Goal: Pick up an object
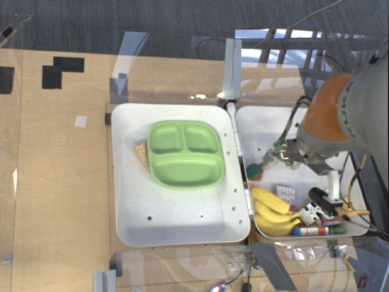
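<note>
My gripper (271,157) hangs low over the right bin (261,126), near its left wall. Just below and left of the gripper lies a small red and green round thing (254,173), close to it but apart. A bunch of yellow bananas (271,210) rests in the front left corner of that bin. Beside them lies a small patterned card box (285,193), and a red and blue marker (317,230) lies along the front wall. I see nothing between the gripper's tips.
The left bin (176,224) holds a green divided plate (185,153) with a tan cracker-like piece (142,156) at its left side. A small black and white thing (310,212) sits to the right of the bananas. The grey arm with its orange band (325,114) overhangs the right bin's right half.
</note>
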`<state>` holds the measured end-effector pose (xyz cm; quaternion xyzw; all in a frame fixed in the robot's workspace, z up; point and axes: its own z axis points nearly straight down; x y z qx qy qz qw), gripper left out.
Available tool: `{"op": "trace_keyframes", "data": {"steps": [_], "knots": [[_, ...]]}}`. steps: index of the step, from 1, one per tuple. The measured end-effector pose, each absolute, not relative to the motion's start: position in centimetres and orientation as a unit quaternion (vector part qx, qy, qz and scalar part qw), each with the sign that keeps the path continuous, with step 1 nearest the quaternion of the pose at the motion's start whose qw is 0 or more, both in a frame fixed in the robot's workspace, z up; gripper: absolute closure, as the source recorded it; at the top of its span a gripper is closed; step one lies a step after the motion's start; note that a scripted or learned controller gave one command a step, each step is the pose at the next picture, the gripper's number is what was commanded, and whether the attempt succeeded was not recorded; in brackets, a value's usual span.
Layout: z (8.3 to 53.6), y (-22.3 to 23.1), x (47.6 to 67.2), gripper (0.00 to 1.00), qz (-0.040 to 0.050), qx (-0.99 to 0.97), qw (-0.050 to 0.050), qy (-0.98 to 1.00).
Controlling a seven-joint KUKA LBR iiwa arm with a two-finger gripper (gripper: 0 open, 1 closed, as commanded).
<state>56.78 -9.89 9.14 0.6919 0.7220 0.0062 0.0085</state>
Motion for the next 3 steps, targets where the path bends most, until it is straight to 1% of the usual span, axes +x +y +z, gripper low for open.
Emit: {"op": "trace_keyframes", "data": {"steps": [1, 2, 3], "knots": [[9.2, -11.2, 51.2, 0.0, 0.0057, 0.669, 0.008, 0.743], [10.3, -11.0, 51.5, 1.0, 0.0074, 0.668, 0.009, 0.744], [20.6, -6.6, 53.0, 1.0, 0.0021, 0.677, 0.002, 0.736]]}}
